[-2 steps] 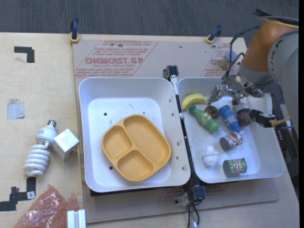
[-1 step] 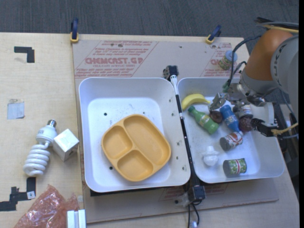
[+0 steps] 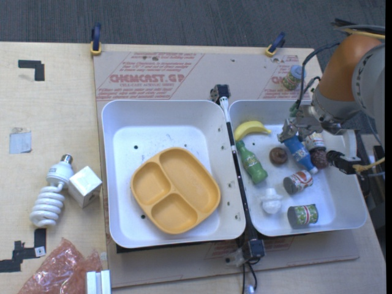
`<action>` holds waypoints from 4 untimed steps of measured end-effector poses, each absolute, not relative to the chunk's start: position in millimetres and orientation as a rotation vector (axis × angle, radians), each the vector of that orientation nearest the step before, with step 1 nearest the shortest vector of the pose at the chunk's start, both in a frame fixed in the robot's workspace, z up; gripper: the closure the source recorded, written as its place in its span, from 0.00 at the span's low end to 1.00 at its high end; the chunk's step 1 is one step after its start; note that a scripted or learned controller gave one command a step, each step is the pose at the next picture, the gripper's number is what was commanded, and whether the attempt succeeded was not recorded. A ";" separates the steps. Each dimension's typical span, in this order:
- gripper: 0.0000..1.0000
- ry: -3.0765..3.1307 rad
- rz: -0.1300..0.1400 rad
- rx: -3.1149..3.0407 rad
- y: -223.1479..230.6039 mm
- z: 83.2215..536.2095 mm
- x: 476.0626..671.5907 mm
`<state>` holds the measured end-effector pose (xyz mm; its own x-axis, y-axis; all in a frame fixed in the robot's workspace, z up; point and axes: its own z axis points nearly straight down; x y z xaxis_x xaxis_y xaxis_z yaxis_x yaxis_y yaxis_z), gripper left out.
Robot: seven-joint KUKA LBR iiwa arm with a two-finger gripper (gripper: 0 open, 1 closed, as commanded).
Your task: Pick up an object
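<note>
Several small items lay crowded in the right bin (image 3: 349, 216), and we judged the step in hand to be the closing approach onto one of them. The gripper (image 3: 295, 129) stood low over the blue bottle (image 3: 299, 153), which lay tilted among its neighbours near the bin's middle. We could not tell whether the fingers were apart or together, nor whether they touched the bottle; the wrist hid them.

To do this step well, we judged that the fingers should straddle the bottle across its narrow width, not along its length. A brown round object (image 3: 278, 156) lay just beside the bottle on its left, and a dark round object (image 3: 320, 158) just beside it on its right. We advised a straight vertical descent so that neither neighbour was nudged. The small can (image 3: 298, 182) lay near the bottle's lower end and could block a long sideways sweep.

Other candidates were the banana (image 3: 252, 129) at the bin's upper left, the green bottle (image 3: 252, 162) along the divider, and the green can (image 3: 303, 215) at the lower edge. The yellow tray (image 3: 176, 190) lay in the left bin (image 3: 116, 164).

The arm (image 3: 349, 72) reached in from the right, its orange band above the wrist, and the wrist pointed down and leftward into the bin.
</note>
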<state>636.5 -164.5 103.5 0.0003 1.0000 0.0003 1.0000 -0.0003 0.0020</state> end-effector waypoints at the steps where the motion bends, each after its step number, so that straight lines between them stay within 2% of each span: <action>1: 1.00 2.222 0.000 2.218 -152.4 238.4 622.7; 2: 1.00 2.221 0.000 2.220 -76.8 258.7 639.0; 3: 1.00 2.223 -0.001 2.220 -20.6 278.6 587.2; 4: 1.00 2.220 -0.001 2.223 -14.8 287.1 545.2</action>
